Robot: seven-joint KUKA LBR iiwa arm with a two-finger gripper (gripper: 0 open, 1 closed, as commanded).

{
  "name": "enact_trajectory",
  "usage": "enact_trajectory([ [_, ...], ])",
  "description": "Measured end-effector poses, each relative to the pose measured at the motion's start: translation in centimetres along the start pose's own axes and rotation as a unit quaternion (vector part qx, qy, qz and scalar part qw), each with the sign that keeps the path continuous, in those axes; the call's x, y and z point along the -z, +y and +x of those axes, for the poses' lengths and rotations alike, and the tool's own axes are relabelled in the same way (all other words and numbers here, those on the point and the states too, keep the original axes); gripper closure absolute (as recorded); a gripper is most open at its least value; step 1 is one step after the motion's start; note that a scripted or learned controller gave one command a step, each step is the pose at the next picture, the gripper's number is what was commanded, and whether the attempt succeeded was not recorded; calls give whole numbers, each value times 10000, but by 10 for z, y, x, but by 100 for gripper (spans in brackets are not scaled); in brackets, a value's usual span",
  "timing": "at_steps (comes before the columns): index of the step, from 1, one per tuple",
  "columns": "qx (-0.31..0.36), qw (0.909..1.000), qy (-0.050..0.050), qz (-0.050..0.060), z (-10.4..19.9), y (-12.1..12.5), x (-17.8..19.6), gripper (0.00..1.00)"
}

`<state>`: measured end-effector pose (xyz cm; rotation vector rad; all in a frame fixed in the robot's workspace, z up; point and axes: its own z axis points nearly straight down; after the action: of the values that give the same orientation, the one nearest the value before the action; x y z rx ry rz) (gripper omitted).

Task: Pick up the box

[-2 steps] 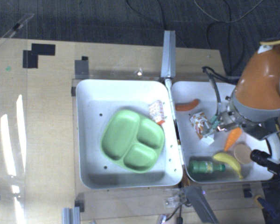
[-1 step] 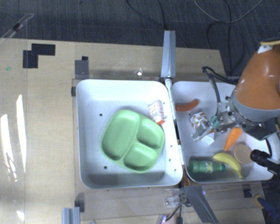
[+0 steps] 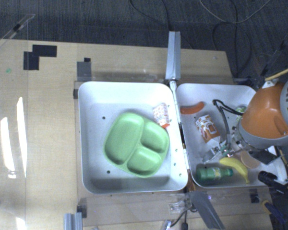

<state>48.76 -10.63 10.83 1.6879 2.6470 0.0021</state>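
Observation:
A small orange-and-white box (image 3: 206,127) lies in the right bin (image 3: 216,91), near its middle left. My gripper (image 3: 221,150) hangs low in that bin, just below and to the right of the box and apart from it. The grey arm with its orange band (image 3: 266,114) covers the bin's right part.
In the right bin a red sausage (image 3: 192,108) lies above the box; a green bottle (image 3: 214,173) and a banana (image 3: 236,167) lie along the front wall under the gripper. The left bin (image 3: 93,128) holds a green divided plate (image 3: 137,143) and a small packet (image 3: 161,114).

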Motion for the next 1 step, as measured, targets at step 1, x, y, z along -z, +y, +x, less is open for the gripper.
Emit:
enact_trajectory([
  [1,412,9991,-16,-30,-11,36,-19,0],
])
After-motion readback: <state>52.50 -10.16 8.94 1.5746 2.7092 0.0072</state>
